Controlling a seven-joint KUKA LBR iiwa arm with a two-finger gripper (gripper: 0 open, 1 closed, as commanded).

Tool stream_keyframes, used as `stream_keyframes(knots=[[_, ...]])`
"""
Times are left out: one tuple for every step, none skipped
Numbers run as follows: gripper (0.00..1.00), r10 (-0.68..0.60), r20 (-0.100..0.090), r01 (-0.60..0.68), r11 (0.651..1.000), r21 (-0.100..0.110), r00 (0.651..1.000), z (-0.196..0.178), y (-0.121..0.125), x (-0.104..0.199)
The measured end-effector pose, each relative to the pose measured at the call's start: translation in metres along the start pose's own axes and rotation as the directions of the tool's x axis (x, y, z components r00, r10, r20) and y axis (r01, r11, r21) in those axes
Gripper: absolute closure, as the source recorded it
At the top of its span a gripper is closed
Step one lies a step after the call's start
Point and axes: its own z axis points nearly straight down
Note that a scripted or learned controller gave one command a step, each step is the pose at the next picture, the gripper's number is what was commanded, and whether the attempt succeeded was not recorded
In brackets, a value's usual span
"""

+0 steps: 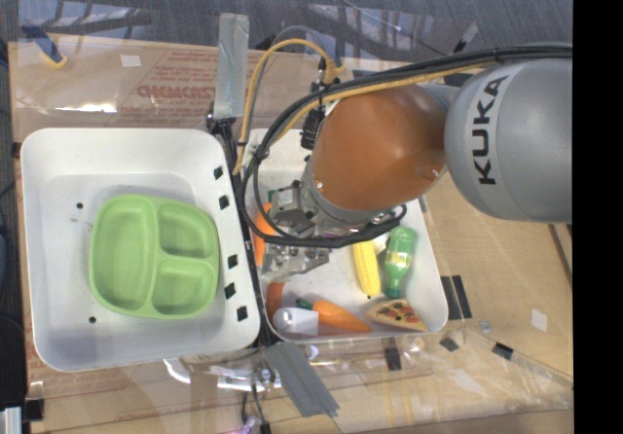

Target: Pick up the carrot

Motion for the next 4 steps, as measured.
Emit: stream_keyframes(knots=[[1.00,-0.278,0.000,0.278,0.961,0.005,0.961,-0.040,0.030,-0.005],[1.00,-0.568,0.000,0.568,0.823,0.003,0.823,-0.031,0.020,0.050],[1.00,-0.573,0.001,0.573,0.819,0.004,0.819,-0.040,0.020,0.047],[1.00,-0.885,0.001,0.885,0.465,0.002,0.465,-0.062,0.015,0.004]])
